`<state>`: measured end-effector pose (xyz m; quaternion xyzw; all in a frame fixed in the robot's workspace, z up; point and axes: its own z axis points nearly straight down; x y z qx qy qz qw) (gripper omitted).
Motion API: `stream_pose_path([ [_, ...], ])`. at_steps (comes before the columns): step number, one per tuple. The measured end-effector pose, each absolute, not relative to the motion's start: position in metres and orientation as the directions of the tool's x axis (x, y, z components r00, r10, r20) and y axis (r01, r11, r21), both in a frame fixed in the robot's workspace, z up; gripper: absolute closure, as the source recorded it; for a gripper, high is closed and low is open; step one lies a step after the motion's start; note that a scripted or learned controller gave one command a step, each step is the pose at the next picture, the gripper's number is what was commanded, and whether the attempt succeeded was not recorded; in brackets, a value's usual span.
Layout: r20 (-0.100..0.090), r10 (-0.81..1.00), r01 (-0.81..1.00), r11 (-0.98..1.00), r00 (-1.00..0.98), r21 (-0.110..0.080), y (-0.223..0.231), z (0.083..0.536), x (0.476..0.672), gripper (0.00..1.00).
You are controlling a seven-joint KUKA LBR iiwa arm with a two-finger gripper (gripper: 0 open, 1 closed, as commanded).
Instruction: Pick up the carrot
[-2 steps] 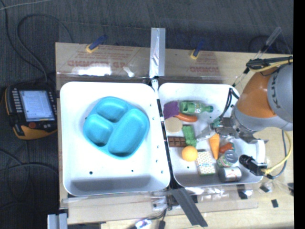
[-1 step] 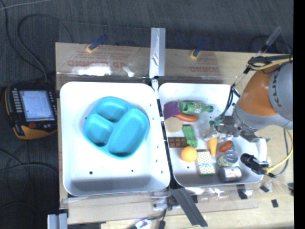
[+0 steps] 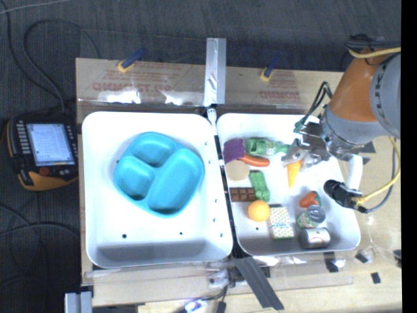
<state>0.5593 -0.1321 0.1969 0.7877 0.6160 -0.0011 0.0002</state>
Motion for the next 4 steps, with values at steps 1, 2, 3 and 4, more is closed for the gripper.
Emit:
stream_pose_path([
  [1,-0.003,0.970,0.970,-0.241,0.241,-0.001,-0.132,0.197,0.559,0.00],
  [2,-0.001,0.943,0.943,-0.333,0.333,-0.001,-0.186,0.093,0.583,0.00],
  [3,-0.003,0.944,0.944,-0.331,0.331,-0.005,-0.186,0.101,0.582,1.00],
  [4,-0.004,0.962,0.962,-0.274,0.274,0.003,-0.184,0.212,0.669,1.00],
])
